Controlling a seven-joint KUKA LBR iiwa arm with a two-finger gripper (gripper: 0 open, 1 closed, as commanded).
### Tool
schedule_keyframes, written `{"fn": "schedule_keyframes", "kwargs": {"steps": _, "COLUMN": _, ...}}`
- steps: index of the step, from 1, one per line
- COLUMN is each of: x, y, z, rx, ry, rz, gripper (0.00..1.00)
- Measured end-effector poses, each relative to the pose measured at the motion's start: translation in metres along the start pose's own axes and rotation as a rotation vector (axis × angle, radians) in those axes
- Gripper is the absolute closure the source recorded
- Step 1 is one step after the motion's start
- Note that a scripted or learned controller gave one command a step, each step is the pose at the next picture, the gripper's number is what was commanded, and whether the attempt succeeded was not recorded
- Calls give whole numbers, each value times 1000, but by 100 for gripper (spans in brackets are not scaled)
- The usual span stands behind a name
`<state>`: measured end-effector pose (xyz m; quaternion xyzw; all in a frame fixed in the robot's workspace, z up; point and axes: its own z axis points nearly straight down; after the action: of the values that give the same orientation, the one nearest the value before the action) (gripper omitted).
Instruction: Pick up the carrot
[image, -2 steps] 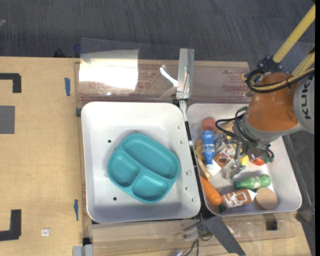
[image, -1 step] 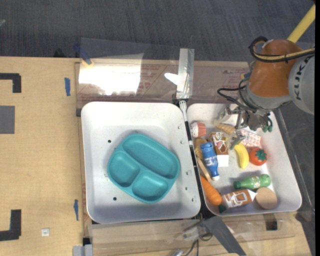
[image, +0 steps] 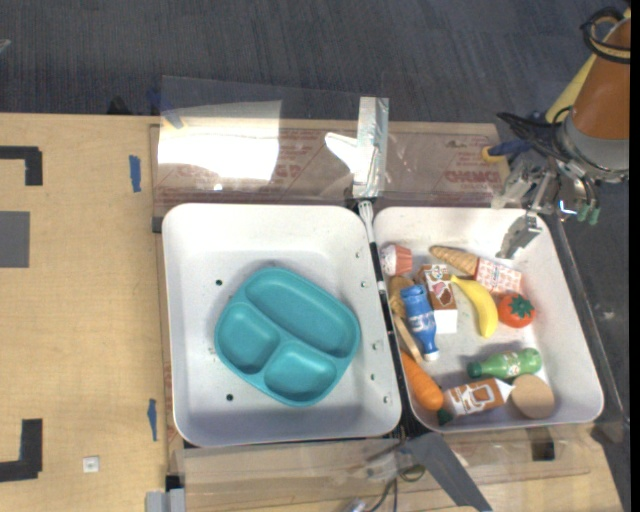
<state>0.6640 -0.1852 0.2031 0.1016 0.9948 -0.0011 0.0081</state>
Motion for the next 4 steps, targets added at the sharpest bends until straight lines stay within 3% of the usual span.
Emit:
{"fn": "schedule_keyframes", "kwargs": {"steps": 1, "x": 55, "y": 34, "z": 105, "rx": -1, "ry": 6, "rz": -88, "gripper": 0}}
{"fn": "schedule_keyframes", "kwargs": {"steps": 2, "x": 54, "y": 35, "z": 95, "rx": -2, "ry": -1, "rz": -90, "gripper": 100}}
{"fn": "schedule_keyframes", "kwargs": {"steps": 3, "x": 28, "y": -10, "z": 6, "rx": -1, "ry": 1, "rz": -387, "gripper": 100}}
{"fn": "schedule_keyframes", "kwargs": {"steps": 4, "x": 20, "y": 4, "z": -49, "rx": -4, "ry": 1, "rz": -733, "gripper": 100}}
